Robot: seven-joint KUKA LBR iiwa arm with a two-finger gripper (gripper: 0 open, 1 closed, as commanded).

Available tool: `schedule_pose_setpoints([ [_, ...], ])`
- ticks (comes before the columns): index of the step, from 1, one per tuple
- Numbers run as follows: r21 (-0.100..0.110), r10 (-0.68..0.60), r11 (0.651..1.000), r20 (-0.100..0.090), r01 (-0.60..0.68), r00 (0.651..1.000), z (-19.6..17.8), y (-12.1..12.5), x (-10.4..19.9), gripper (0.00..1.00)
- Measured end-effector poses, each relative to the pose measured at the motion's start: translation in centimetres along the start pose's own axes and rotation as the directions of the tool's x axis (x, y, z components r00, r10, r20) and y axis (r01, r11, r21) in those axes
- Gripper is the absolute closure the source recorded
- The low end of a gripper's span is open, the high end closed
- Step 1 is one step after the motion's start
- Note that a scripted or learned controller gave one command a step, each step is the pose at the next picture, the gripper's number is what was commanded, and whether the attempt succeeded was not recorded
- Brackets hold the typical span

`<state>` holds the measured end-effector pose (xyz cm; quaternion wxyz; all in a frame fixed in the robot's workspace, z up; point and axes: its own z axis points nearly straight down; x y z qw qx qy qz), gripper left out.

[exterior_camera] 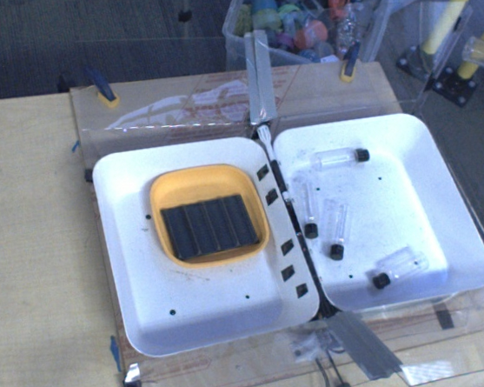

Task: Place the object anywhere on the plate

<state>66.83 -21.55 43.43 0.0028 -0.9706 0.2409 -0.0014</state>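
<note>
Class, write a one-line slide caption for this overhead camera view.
Yellow plate bearing a dark ribbed block in the left bin; clear vials in the right bin.

A smooth yellow plastic plate (205,182) holds a matt black ribbed slab (210,226) in the left glossy white plastic bin (138,271); clear plastic vials (336,159) with black caps lie in the right bin (440,234), on a pale wood counter (31,258).

The square yellow plastic plate (209,213) fills the middle of the left shallow white bin (143,314), a dark ribbed rectangular block (210,226) covering most of it; four clear black-capped vials (337,158) lie scattered across the right white bin (436,208), with bare floor between them.
</note>
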Motion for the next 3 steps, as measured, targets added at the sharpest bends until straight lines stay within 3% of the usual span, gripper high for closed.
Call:
schedule_pose_setpoints([
  [1,0.000,-0.273,0.962,0.001,0.273,0.962,0.05,0.35,0.17,1.00],
  [3,0.001,-0.288,0.958,0.001,0.288,0.958,0.04,0.73,-0.55,1.00],
])
